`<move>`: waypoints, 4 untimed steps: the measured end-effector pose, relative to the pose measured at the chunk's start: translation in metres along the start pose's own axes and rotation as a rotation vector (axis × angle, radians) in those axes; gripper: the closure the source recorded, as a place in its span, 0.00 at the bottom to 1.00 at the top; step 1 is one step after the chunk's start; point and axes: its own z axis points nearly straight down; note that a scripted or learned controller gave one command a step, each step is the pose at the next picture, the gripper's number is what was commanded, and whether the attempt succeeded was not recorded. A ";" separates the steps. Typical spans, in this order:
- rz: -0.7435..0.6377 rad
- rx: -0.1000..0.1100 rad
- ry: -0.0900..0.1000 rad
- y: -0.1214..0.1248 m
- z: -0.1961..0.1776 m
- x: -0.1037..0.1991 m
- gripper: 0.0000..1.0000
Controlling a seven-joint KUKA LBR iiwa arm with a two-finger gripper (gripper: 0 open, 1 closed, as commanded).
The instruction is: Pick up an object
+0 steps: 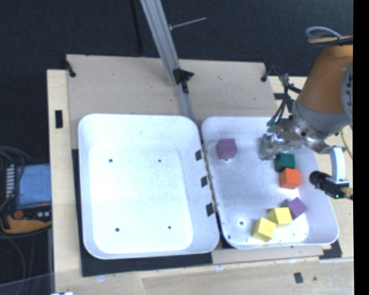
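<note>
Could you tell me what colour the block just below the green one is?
Orange block, under the green block, in the camera view.

You are looking down from a single fixed camera above the pale wooden bench (141, 66), facing it at a slant from far enough back to be taking in both shallow white plastic bins, the left (141, 186) and the right (246, 183). The grey, orange-banded arm (323, 94) is reaching in from your right edge.
</note>
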 end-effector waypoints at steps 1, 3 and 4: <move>-0.003 0.001 0.002 0.005 0.003 0.052 1.00; 0.001 0.005 0.002 0.002 0.013 0.151 1.00; -0.003 0.005 0.003 -0.012 0.013 0.198 1.00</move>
